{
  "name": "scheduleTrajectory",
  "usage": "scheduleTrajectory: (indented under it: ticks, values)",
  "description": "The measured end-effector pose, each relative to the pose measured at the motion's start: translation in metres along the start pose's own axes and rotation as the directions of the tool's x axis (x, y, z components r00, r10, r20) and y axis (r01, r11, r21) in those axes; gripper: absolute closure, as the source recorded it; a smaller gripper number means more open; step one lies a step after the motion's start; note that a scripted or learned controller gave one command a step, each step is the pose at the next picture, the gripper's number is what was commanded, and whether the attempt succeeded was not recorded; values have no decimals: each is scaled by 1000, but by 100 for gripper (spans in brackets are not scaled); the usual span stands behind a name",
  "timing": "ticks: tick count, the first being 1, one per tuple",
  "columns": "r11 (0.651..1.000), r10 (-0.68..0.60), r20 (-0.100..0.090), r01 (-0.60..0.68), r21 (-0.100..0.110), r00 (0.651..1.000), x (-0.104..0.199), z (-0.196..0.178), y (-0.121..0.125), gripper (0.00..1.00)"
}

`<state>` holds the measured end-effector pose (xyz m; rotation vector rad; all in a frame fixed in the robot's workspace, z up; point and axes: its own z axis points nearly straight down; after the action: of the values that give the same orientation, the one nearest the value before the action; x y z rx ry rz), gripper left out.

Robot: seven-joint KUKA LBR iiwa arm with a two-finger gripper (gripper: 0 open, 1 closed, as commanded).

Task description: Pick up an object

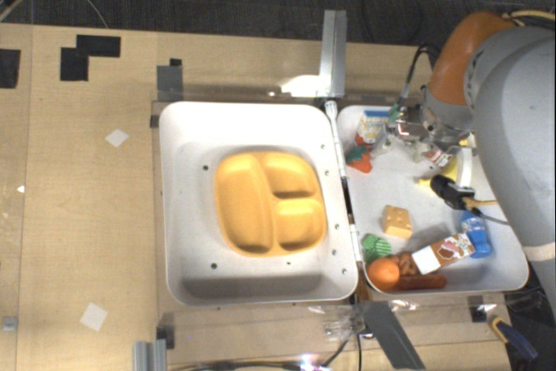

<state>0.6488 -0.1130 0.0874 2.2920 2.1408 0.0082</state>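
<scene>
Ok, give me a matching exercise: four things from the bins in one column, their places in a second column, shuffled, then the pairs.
Things:
1. yellow tray
2. orange ball
3. tan block
4. blue packet

Places:
A. right bin, near its right wall
B. middle of the left bin
C. right bin, front left corner
D. around the middle of the right bin

Pairs: 1-B, 2-C, 3-D, 4-A

A yellow plastic divided tray (268, 202) lay in the left white bin (178, 187). Right of it, in the right white bin (508, 269), sat a tan foam block (398, 221). Nearer than the block lay an orange ball (383, 274); behind it, perhaps a red-and-green toy (359, 158).
</scene>
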Motion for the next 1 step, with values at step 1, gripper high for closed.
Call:
scheduleTrajectory:
  ticks: [1]
  values:
    - [1000,-9,5,9,-10,1000,0,-15,3,100]
